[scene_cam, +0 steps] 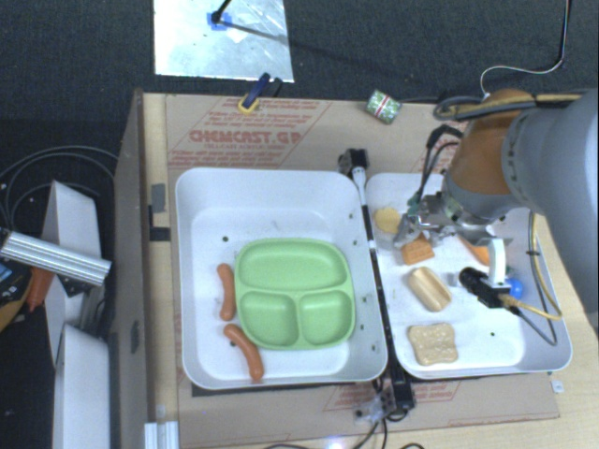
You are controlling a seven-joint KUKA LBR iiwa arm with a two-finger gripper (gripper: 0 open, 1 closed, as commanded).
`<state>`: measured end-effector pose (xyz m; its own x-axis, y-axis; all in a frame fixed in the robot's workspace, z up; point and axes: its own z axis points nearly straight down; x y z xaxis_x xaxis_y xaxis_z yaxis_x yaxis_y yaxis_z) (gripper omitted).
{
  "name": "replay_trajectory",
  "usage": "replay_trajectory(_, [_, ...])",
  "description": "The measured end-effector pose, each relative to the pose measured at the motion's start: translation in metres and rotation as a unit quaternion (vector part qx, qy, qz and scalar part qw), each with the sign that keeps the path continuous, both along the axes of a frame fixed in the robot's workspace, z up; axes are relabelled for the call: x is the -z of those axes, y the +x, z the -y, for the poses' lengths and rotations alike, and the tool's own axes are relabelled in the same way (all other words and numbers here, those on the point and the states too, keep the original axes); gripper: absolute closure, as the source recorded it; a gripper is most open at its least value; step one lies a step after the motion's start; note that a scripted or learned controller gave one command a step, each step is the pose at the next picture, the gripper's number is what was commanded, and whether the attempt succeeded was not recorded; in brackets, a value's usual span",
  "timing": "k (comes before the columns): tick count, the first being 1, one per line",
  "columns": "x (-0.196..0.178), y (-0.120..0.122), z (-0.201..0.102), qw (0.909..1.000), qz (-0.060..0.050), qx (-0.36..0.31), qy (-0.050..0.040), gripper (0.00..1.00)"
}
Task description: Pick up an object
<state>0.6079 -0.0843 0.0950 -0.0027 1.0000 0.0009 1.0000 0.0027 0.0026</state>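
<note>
Counting two sausages (226, 291) beside one green tray (295, 291); I am hovering the tool (418, 226), grip unclear, over the orange block (417, 250).

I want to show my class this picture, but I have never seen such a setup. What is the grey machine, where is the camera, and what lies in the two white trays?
The camera is fixed above the bench, looking down at a slant. The grey robot arm with an orange band reaches in from the right. Its hand hovers low over the right bin, by a small orange block. I cannot tell whether it holds anything. That bin also has a yellow piece, a bread roll and a cracker. The left bin holds a green divided plate and two sausages.
</note>
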Motion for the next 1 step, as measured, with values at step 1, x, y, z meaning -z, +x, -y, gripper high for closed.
replay_trajectory(1, [-0.0904, -0.0588, -0.0342, 1.0000, 0.001, -0.001, 0.0001, 1.00])
